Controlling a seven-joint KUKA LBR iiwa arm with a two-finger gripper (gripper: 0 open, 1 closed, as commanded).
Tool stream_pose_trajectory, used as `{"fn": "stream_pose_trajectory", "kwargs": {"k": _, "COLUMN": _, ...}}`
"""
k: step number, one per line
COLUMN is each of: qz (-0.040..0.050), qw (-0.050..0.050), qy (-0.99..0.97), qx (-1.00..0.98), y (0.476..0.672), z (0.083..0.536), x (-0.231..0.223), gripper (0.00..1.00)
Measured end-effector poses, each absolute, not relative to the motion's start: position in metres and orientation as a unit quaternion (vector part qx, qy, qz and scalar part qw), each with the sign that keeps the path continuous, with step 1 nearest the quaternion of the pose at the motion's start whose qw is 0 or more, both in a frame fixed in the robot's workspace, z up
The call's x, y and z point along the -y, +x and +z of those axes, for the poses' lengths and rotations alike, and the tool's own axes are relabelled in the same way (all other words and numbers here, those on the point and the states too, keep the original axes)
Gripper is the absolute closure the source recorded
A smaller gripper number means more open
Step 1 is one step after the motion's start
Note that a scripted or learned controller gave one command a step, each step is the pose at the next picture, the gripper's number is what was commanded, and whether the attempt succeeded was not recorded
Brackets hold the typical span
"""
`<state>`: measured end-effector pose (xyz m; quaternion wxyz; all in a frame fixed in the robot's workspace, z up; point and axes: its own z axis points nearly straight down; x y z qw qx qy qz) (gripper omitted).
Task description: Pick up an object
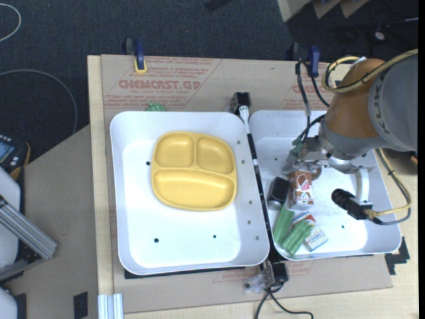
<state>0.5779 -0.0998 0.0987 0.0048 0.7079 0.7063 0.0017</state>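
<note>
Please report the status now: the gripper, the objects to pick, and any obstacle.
Gripper low in right bin, over red-white packet. Black block, green pieces close beside. Yellow tray apart, left bin.

A yellow divided plate (194, 170) is lying in the left white bin (133, 198), toward its far side. Both bins are sitting on a brown cardboard sheet (166, 82) covering the tabletop, with blue clamps (139, 50) gripping its far edge. Dark carpet (60, 25) is lying beyond.
</note>
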Motion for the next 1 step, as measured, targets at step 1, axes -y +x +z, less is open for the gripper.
{"fn": "stream_pose_trajectory", "kwargs": {"k": 1, "qz": 0.0032, "qw": 0.002, "qy": 0.704, "qx": -0.710, "y": 0.5787, "z": 0.1899, "x": 0.0117, "gripper": 1.00}}
